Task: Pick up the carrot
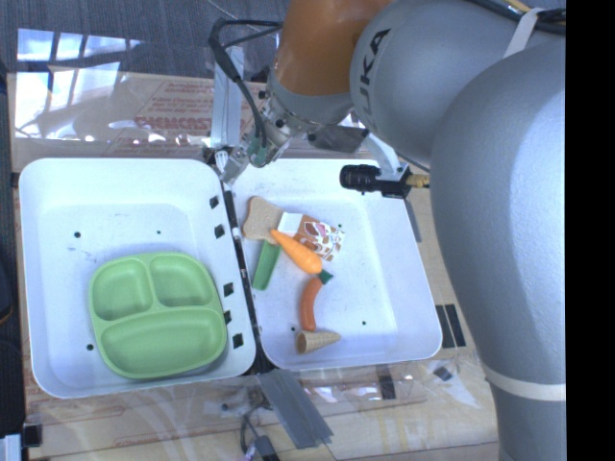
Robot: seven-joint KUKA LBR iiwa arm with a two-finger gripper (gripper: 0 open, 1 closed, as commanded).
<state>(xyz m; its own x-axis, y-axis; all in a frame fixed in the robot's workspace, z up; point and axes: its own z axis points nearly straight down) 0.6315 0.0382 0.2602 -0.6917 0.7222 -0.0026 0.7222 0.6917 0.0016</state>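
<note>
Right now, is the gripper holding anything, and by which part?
Nothing is held. The gripper sits at the bins' top edge, with nothing between its fingers. The carrot lies in the right bin, untouched.

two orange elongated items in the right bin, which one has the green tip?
The carrot, lying diagonally beside the bread slice, with a green stub at its lower right end. The other, a curved hot dog, sits below it, plain orange-red.

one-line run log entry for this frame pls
gripper: above bins' divider, far edge | carrot: right bin, ungrasped | green tray: left bin
</note>
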